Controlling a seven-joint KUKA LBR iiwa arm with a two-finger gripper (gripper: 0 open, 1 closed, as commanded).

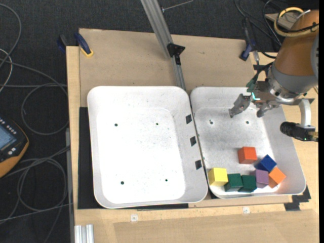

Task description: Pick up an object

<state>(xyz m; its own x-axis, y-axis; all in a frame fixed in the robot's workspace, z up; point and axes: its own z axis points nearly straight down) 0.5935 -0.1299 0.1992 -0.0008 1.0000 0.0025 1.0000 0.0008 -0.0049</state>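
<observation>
The gripper point(250, 107) hangs spread and holding nothing over the right bin point(223, 101), a smooth white tray (faintly speckled). Matte cubes cluster well apart at its near edge: red block point(247, 154), yellow block point(218, 175), green blocks point(240, 182).

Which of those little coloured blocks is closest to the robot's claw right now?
The red-orange block. It sits alone, up the right bin toward the gripper, while the other blocks cluster along the bin's near edge.
</observation>
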